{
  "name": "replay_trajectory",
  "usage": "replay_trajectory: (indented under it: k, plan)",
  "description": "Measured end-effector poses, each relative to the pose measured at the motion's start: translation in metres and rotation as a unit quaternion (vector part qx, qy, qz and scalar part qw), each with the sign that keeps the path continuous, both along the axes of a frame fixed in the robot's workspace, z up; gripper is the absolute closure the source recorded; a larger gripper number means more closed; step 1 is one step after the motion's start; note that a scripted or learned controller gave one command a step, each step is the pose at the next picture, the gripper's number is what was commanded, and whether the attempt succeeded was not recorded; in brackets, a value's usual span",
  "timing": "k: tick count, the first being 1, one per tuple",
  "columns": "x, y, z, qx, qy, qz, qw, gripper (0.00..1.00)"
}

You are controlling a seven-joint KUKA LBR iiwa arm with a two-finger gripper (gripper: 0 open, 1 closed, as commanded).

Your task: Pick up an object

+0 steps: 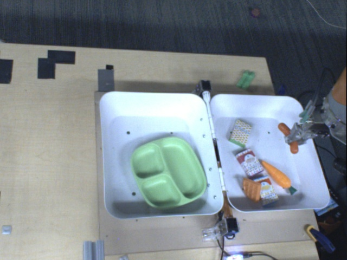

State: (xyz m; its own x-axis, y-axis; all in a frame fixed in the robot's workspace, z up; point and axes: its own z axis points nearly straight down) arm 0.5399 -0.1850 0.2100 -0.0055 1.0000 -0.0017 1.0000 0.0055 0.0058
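Note:
My gripper (pixel 298 134) reaches in over the right edge of the right bin (pixel 260 106). Directly beside and under it lies a small orange-red piece, with one end (pixel 284 128) showing on the left and another bit (pixel 294 148) just below; whether the piece is gripped is unclear. Also in this bin are a small tan and green box (pixel 241 132), a red and white box (pixel 249 163), an orange carrot (pixel 275 174) and an orange item with a packet on it (pixel 259 190).
The left bin (pixel 116 145) holds a green divided plate (pixel 169 171). A small green object (pixel 245 79) lies on the bench behind the right bin. Black marks sit on the bench at the far left. A clamp and cables sit at the bins' front junction.

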Motion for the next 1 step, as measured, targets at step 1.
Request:
replay_trajectory:
  k: [1]
  plan:
    - [-0.0242,0.0351,0.0036,0.0007,0.001,0.000,1.0000,1.00]
